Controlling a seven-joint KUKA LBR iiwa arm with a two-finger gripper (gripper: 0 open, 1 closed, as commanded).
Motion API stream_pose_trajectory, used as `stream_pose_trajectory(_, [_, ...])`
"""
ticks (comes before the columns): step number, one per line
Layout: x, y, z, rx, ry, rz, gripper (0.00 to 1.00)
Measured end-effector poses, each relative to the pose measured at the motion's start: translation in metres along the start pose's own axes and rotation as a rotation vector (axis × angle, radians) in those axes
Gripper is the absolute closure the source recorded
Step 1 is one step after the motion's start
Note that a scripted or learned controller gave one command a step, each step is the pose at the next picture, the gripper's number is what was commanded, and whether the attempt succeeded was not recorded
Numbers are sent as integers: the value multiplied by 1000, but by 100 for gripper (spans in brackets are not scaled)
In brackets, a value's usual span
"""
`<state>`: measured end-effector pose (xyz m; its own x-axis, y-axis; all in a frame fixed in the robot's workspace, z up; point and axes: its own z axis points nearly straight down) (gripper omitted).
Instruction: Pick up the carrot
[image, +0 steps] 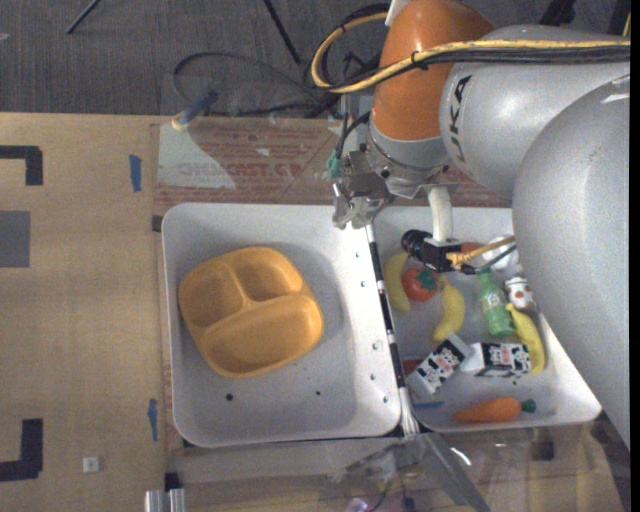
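The carrot (490, 409), orange with a green tip, lies on its side near the front edge of the right bin (570, 395). My gripper (352, 208) hangs at the far end of the wall between the two bins, well away from the carrot and toward the back. Nothing can be seen hanging from it. The grey arm with its orange band covers the back right part of the right bin.
Around the carrot in the right bin lie two milk cartons (441, 364), two bananas (451, 312), a tomato (422, 285) and a green bottle (491, 306). The left bin (300, 400) holds a yellow divided plate (250, 310).
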<state>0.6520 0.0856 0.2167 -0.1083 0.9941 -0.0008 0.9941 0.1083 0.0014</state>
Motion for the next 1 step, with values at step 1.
stream_pose_trajectory(1, [0, 0, 0, 0, 0, -1, 0])
